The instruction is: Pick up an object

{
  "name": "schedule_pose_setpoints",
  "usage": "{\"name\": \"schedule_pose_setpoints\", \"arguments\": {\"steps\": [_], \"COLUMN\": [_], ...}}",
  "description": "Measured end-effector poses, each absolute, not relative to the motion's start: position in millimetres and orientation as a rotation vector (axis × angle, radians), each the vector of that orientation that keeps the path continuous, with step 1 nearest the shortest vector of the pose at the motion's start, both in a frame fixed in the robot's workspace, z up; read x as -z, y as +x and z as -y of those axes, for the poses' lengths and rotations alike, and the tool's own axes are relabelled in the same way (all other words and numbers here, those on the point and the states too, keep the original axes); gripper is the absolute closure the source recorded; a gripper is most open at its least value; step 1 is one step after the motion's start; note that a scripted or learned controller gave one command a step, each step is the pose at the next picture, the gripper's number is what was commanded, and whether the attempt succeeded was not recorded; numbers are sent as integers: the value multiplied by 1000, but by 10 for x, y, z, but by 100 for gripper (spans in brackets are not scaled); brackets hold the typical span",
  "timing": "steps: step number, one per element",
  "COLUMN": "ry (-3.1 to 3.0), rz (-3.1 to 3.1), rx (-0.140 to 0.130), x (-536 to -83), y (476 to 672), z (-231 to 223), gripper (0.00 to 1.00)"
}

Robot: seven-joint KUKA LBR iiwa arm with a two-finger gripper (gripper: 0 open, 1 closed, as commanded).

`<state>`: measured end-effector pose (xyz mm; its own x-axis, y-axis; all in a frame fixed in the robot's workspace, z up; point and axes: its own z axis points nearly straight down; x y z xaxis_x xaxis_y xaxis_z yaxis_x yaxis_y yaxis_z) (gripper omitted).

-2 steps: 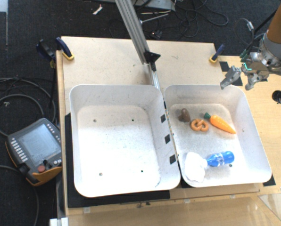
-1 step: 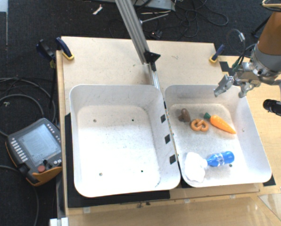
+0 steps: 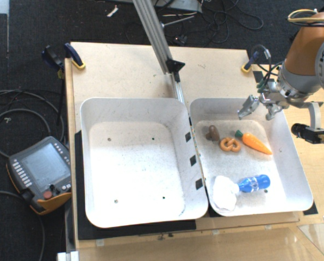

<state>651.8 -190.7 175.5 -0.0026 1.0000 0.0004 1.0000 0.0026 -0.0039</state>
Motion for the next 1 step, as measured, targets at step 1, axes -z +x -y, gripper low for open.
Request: {"name": "schedule_pose_setpoints", "arguments": {"steps": [1], "ry": [-2219], "rz": [2220], "rx": [-4], "x": [-1316], "y": [6477], "z": [1890], "gripper": [0]}}
